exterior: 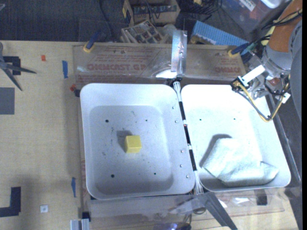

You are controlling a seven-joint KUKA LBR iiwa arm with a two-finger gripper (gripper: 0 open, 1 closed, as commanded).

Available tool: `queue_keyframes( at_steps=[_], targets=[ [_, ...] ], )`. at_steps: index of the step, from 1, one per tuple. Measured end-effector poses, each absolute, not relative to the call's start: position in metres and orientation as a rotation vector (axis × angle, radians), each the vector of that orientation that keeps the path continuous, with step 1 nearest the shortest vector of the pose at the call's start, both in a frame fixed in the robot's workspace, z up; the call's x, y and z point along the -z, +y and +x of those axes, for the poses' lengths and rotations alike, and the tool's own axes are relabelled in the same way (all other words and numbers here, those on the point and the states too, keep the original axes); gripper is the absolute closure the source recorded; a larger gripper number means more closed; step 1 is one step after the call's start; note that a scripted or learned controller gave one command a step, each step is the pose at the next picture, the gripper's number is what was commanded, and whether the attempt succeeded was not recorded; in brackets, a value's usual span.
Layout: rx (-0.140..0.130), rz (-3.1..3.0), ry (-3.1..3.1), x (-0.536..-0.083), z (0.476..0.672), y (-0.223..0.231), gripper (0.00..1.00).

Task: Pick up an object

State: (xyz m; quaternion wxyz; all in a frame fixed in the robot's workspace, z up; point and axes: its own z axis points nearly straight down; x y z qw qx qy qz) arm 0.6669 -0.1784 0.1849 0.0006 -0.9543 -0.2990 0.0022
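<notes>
A small yellow block (133, 143) lies near the middle of the left bin (96, 99). A crumpled white cloth (237, 163) rests in the near part of the right bin (211, 104). My gripper (265, 86) hangs over the far right corner of the right bin, below the grey and orange arm (284, 40). It is well away from the block and some way behind the cloth. Cables and wrist hardware hide its tip.
A clear plastic sheet (144, 63) and an upright divider (179, 51) stand behind the bins. The wooden bench (33, 143) extends to the left, with tape marks on it. Boxes and cables crowd the back.
</notes>
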Motion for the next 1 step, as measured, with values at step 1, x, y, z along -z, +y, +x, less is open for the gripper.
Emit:
queue_keyframes(
  at_steps=[1],
  targets=[
    [-0.012,-3.122,-0.319,-0.1455,0.6433,-0.1874,1.0]
  ],
)
